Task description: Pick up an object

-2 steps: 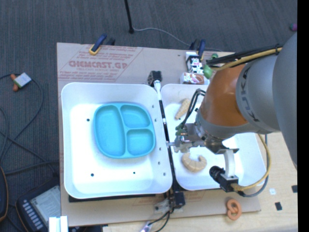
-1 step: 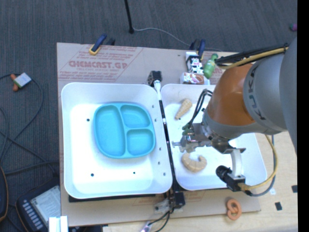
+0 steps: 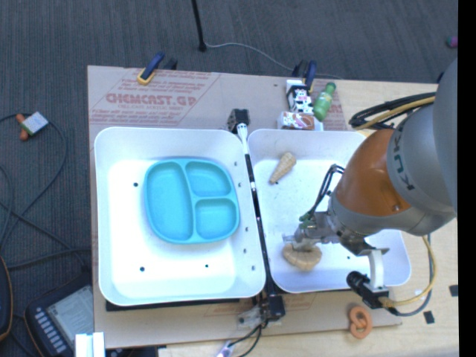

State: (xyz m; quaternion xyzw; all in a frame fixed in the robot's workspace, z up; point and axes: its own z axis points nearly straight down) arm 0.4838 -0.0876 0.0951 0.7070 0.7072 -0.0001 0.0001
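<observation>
Bench (image 3: 149, 103): a brown board printed with red lettering, bearing both bins, set on dark carpet.
Arm (image 3: 416, 162): grey with an orange band, it reached in from the right and hung over the right bin.
Left bin (image 3: 111, 199): white and shallow, it held the blue plate near its middle.
Right bin (image 3: 268, 199): white and shallow, touching the left bin along a shared edge; it held the cone-shaped piece and the tan lump.
Blue plate (image 3: 192, 199): light blue, divided into three compartments, lying flat.
Gripper (image 3: 305, 236): it sat low in the right bin, just above the tan lump and touching or nearly touching it; whether the pincer was wide or narrow could not be told.
Tan lump (image 3: 302, 256): a beige, pastry-like object resting on the bin floor near the front wall, directly under the gripper, not seen between its fingers.
Cone-shaped piece (image 3: 282, 166): beige, lying tilted near the back of the right bin, well apart from the gripper.
Orange ring (image 3: 360, 321): on the bench, in front of the right bin.
</observation>
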